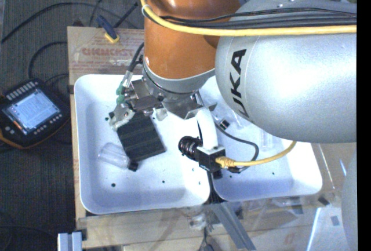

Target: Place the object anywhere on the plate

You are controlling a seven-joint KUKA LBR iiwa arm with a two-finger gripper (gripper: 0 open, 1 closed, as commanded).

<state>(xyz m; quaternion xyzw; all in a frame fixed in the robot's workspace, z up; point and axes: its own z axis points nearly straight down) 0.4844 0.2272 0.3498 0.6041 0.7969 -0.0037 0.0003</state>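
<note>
My gripper [138, 142] hangs low over the middle of the left bin [87, 186], seen as a dark ribbed block under the grey wrist and the orange band [185, 24]. A small clear, glassy object [113, 155] lies on the bin floor just left of and below the gripper's lower end, close to it. Whether the two touch cannot be made out. The arm's bulk hides the divide between the bins and most of the right bin [290, 186].
A black connector with a yellow cable [203, 154] hangs from the wrist over the bins' shared wall. A brown board [98, 53] lies behind the left bin. A teach pendant [29, 111] rests on the floor at the left.
</note>
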